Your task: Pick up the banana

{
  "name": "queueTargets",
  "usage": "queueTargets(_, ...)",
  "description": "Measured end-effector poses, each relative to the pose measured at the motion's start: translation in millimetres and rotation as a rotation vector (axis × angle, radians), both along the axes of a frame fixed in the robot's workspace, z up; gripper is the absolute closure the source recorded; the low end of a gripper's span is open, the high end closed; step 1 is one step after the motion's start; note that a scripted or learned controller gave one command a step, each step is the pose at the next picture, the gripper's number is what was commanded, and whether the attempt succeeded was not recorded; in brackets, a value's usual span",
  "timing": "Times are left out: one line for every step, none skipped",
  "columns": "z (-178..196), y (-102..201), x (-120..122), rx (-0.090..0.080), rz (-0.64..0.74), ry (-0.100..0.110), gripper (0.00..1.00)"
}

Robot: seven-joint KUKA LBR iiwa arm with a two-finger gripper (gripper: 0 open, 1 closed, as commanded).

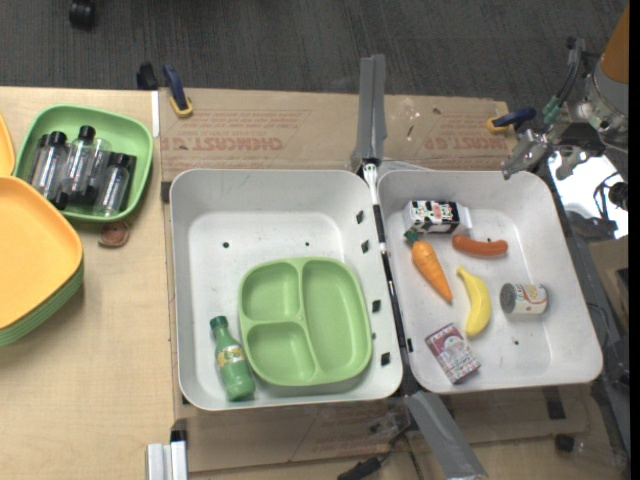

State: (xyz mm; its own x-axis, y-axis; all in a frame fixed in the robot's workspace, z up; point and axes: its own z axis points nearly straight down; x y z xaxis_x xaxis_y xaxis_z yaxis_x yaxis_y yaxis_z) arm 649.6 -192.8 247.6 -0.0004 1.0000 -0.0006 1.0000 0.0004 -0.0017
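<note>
Tabletop [90, 388] of pale wood, carrying 2 shallow white bins side by side. Left bin [200, 218] with a green 3-compartment tray [305, 323] in its near half and a small green bottle [231, 360] lying just left of that tray. Right bin [560, 358] with 6 small things: banana [476, 301] near the middle, yellow, running near to far, free of any grip; carrot [432, 269] just to its left; red sausage [480, 246] just beyond its far end; black-and-white carton [434, 215] at the far side; small can [525, 299] on its side to the right; pink printed packet [452, 353] toward the near edge. Stack of orange plates [30, 258] at the far left of the tabletop; beyond it, a green dish [130, 133] with several clear black-capped bottles [75, 168]. Arm at the upper right, pincer [535, 148] above the far right corner of the right bin, well apart from the banana; cannot tell how far open, nothing visibly between its parts.
</note>
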Motion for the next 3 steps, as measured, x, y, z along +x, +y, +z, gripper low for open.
queueTargets(9, 0, 0, -0.001, 0.004, 0.001, 1.00)
queueTargets(33, -30, -10, -0.002, 0.102, -0.003, 1.00)
queueTargets(-129, -26, -68, 0.001, 0.127, 0.000, 1.00)
